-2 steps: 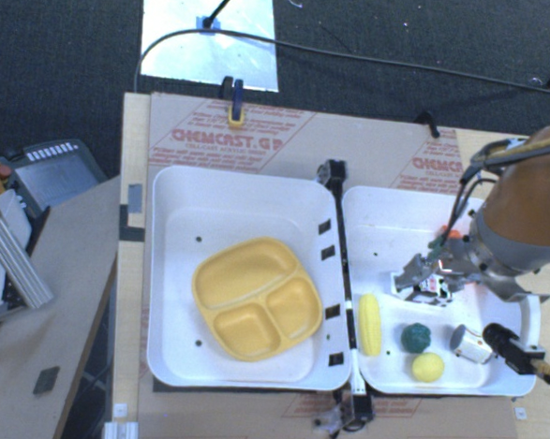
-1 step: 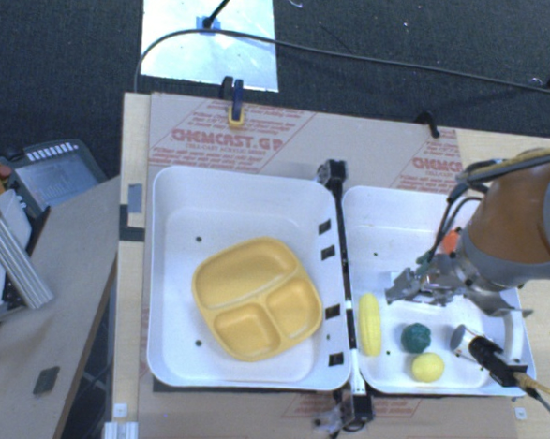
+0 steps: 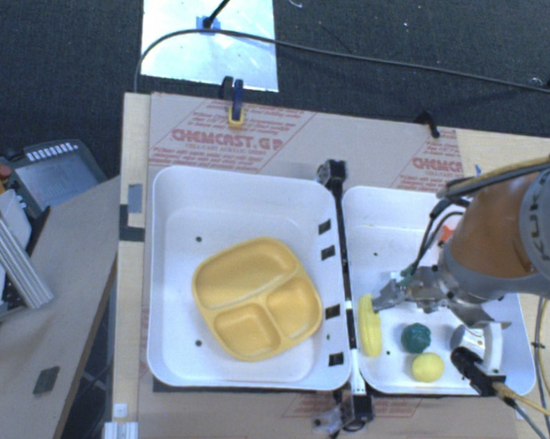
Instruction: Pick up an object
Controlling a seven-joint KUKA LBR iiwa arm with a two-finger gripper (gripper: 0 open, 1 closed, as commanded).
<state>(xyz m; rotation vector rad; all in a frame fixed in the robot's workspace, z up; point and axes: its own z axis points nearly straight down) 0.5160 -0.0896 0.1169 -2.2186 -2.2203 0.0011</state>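
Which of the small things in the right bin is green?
The round ball in the middle. The ball just below it and the disc standing by the bin's left wall are both yellow.

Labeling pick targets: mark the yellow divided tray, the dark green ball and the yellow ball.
yellow divided tray (image 3: 255,297), camera view, on the ridge where its three compartments meet.
dark green ball (image 3: 416,337), camera view, centre of its top.
yellow ball (image 3: 427,367), camera view, centre of its top.

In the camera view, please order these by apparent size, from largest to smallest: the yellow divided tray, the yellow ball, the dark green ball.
1. yellow divided tray, by far the largest.
2. dark green ball and yellow ball: they look alike, so no ranking.
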